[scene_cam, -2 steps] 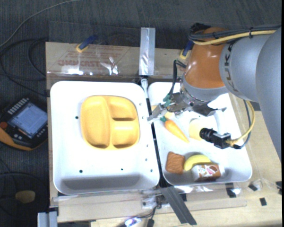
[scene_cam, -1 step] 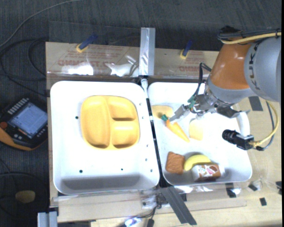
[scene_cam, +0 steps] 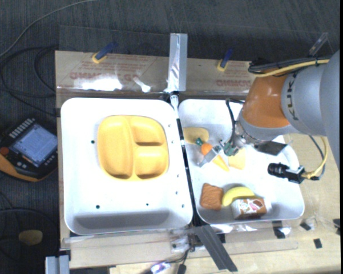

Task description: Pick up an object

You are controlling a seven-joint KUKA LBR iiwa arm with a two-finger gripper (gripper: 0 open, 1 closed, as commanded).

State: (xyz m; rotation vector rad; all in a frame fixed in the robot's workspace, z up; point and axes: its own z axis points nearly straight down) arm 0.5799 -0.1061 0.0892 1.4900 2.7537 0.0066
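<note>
In the camera view, the arm [scene_cam: 291,104] comes in from the right side of the frame and bends down over the right bin [scene_cam: 294,207]. The gripper [scene_cam: 217,151] is low in the upper-middle part of this bin, among a small group of objects. Its tips are too small and blurred here, so I cannot tell their state, and I see nothing clearly held.

Just beside the tips lies a small orange carrot-like piece [scene_cam: 206,148], and just right of it two pale yellow wedges [scene_cam: 230,161]. A yellow round piece [scene_cam: 195,135] is near the divider. Lower in the bin lie a brown waffle-like piece [scene_cam: 212,197], a banana [scene_cam: 238,194] and a small printed box [scene_cam: 250,208], close together.

In the left bin [scene_cam: 74,153] rests a yellow divided tray [scene_cam: 132,146].

I judge that the step is closing on the carrot piece. To do it well, the tips should go straight down with the piece centred between them, and not push the wedges. Then lift slowly, because a small piece can slip out.
</note>
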